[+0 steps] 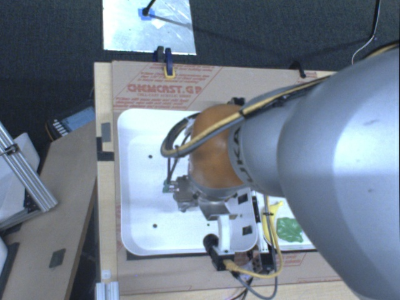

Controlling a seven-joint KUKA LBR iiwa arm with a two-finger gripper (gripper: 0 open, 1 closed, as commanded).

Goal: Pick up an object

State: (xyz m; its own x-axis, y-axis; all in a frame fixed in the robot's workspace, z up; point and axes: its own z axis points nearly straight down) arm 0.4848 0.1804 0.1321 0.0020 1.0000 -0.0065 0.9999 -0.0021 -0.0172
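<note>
We take the step in hand to be the approach. The pincer hangs over the left bin, below the orange band of the arm. We cannot tell whether the pincer is wide or narrow, because the wrist covers it from above. The one candidate we see is the green object. It lies in the right bin near the front wall, well apart from the pincer and partly hidden by the arm.

In our judgement, doing this step well calls for the following:
1. Carry the pincer across to the right bin before any descent; the left bin floor that shows around it is bare.
2. Centre it over the middle of the green object, clear of the front wall.
3. Descend straight, close once the pincer straddles the object, then lift and confirm the hold.

The green object is mid-green and matte, with an irregular, lumpy outline. It looks low and possibly soft; its full shape is hidden
</note>
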